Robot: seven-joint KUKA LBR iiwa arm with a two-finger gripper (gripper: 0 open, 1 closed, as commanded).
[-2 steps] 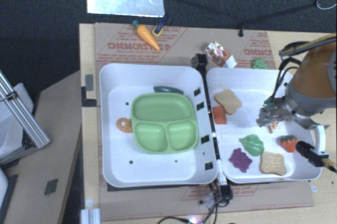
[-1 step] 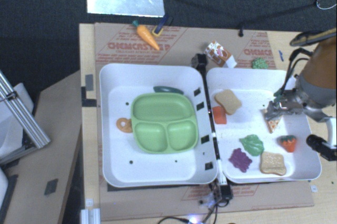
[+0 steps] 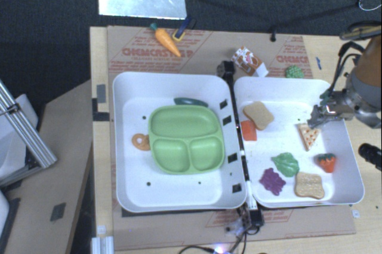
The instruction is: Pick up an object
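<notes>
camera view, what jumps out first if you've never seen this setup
The big green divided tray fills the middle of the left bin, with a small pretzel beside it. The right bin holds scattered toy foods, and the gripper sits just above a pizza slice near that bin's right side. An orange carrot lies on the bench behind the bins.

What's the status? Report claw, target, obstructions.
Claw low over right bin, grip state unclear. Pizza slice just beneath, not held. Strawberry nearby.
</notes>
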